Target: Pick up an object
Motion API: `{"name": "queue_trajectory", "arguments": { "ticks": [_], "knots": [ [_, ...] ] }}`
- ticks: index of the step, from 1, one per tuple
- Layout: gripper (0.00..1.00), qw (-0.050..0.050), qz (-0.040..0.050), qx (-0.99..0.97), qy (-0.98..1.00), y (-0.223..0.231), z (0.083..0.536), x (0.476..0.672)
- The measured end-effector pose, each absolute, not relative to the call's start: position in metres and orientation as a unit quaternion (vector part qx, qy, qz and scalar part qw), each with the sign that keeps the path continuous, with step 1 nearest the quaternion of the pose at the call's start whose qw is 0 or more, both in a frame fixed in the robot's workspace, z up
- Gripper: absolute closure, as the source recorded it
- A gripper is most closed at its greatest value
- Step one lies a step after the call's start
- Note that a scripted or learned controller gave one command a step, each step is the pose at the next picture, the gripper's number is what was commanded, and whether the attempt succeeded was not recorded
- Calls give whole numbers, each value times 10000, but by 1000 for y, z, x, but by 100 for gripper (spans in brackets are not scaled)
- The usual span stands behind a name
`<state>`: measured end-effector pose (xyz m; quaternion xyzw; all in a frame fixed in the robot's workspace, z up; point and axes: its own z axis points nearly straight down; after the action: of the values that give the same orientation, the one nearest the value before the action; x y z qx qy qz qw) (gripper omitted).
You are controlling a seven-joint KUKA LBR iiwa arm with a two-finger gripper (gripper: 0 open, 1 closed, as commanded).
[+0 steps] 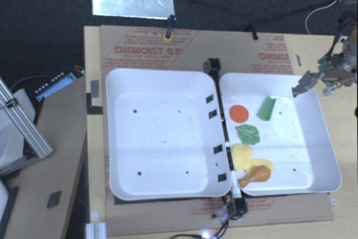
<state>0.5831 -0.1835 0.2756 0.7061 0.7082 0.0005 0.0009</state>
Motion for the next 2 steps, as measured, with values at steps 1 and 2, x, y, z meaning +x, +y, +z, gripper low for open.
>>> {"name": "queue_trajectory", "arguments": {
  "ticks": [1, 2],
  "knots": [
    [0, -16, -2, 7037, 7105, -147, 134, 648],
    [0, -3, 7, 7043, 7099, -103, 82, 647]
  ]
}}
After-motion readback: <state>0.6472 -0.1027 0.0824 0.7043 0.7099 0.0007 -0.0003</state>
